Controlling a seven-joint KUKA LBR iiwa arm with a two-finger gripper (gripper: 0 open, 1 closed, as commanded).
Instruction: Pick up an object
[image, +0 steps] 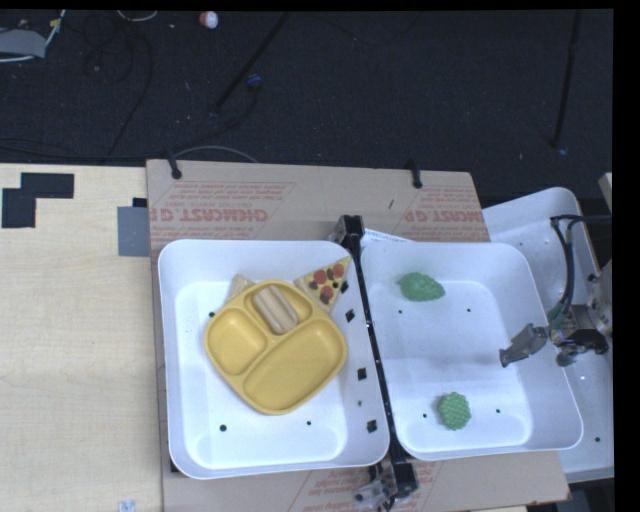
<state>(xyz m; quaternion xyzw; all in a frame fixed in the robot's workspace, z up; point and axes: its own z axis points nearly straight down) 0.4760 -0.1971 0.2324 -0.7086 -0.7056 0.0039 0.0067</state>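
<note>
Pizza slice (328, 281) lies tip toward lower left, beside yellow tray (290, 370).

Counter (70, 330): pale wood surface, seen at the left, marked with black shapes and a grey square near its upper edge. A brown cardboard sheet (300, 205) with reversed red lettering is laid on it. Two shallow white bins are set side by side on the cardboard, touching along a black divider strip (368, 340). The left bin (190, 420) is placed toward the counter's wooden part; the right bin (520, 270) is placed beside it. A white panel (545, 215) is seen past the right bin.
</note>
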